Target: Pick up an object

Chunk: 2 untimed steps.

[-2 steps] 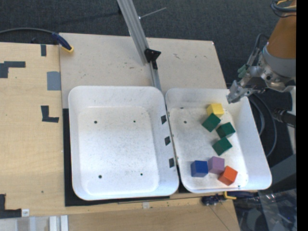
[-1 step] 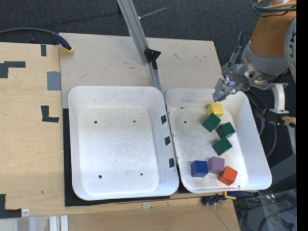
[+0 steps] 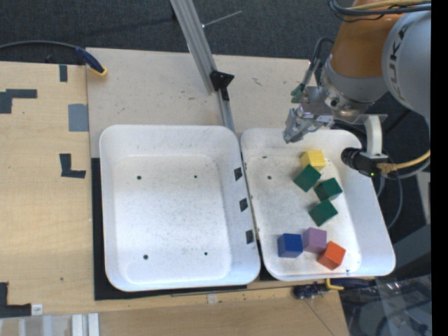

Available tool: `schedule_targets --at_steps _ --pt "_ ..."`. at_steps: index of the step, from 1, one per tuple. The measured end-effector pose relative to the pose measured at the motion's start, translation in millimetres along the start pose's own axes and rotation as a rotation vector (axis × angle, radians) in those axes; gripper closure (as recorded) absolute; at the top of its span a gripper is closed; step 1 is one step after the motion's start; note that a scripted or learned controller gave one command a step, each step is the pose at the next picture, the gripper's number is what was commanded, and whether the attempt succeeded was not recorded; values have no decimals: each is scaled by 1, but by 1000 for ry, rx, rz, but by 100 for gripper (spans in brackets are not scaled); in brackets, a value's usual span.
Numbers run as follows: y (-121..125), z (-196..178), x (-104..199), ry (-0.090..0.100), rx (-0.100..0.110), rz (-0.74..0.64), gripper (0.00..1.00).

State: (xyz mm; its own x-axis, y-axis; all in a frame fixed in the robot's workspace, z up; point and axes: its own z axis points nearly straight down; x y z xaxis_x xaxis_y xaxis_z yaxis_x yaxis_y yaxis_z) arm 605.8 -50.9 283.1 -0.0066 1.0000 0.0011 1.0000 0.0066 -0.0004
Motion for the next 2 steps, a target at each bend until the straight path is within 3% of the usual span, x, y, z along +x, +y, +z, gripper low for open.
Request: schedule_targets --at_steps 2 --pt "22 29 120 0 2 0 100"
